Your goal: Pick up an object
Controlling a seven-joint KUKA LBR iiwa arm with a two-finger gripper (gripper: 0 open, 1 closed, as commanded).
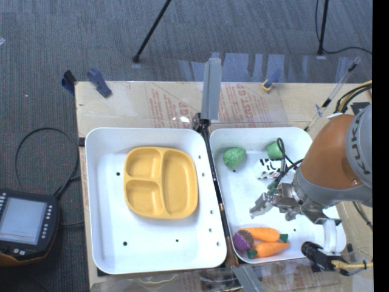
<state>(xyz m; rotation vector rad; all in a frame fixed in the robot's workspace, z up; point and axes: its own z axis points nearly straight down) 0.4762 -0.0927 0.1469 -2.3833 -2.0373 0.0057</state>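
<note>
Approach step, judged: end effector (262, 204) low over right bin (228, 163), nothing visibly between fingers; whether open or closed, cannot tell. Toy carrots (266, 241) with purple piece lie just below-right of it at bin's near edge; green toy vegetable (234, 157) farther up-left. Next move likely needs shift toward carrots, then descent.

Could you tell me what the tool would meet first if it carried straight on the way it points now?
Probably the bare floor of the right bin: the tool points left and down, with no object directly ahead, though depth is unclear.
</note>
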